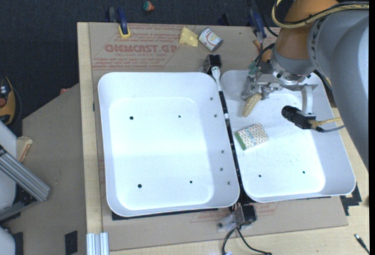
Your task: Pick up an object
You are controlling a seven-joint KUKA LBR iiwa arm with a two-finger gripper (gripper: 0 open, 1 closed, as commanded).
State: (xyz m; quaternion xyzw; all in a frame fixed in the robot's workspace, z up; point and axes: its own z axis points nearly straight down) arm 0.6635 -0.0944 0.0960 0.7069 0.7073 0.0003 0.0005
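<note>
In the right bin (328,180), gripper (256,91) meets a tan, tapered piece (251,106); I cannot tell its grip; flat, speckled green packet (252,135) nearby

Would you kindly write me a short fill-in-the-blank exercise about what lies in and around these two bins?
1. The white bin holding the green-patterned packet is on the view's ____ side.
2. The tan oblong object sits nearer the ____ than the packet does.
3. The yellow scrap lies ____ both bins.
Missing words: right; gripper; outside.
</note>
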